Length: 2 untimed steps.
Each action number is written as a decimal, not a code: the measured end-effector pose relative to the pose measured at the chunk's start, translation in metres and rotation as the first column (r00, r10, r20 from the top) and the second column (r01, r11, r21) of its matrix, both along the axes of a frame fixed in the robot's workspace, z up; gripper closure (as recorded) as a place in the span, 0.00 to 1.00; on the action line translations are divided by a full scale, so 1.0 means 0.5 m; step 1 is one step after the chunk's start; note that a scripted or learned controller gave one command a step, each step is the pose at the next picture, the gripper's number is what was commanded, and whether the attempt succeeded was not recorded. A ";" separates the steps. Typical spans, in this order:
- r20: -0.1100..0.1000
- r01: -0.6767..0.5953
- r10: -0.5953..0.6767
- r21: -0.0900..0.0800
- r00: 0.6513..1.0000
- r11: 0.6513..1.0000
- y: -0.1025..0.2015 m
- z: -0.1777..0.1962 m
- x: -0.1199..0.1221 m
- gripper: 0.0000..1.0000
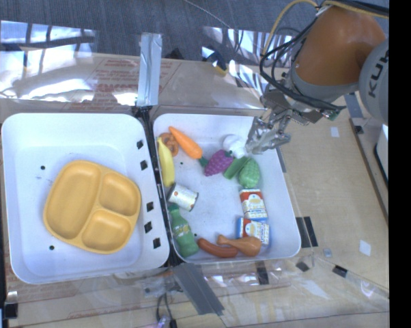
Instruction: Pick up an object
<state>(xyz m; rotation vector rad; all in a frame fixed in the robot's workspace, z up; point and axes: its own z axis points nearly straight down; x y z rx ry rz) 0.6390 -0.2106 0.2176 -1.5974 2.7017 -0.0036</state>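
Observation:
The right bin holds several toy foods: an orange carrot, a yellow banana, purple grapes, a green vegetable, a small white piece, a tin can, a green bottle, a red and white carton, a blue carton, a sausage and a drumstick. My gripper hangs over the bin's far right corner, just right of the white piece and above the green vegetable. Nothing is seen held in it.
The left bin holds a yellow divided plate. A strip of grey tape runs down to the wall between the bins. The arm with its orange band and cables reaches in from the upper right.

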 end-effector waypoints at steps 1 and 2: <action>0.000 -0.001 0.001 0.001 1.000 1.000 0.002 0.000 0.000 0.00; -0.003 0.012 -0.012 0.003 1.000 1.000 0.023 -0.176 0.037 0.00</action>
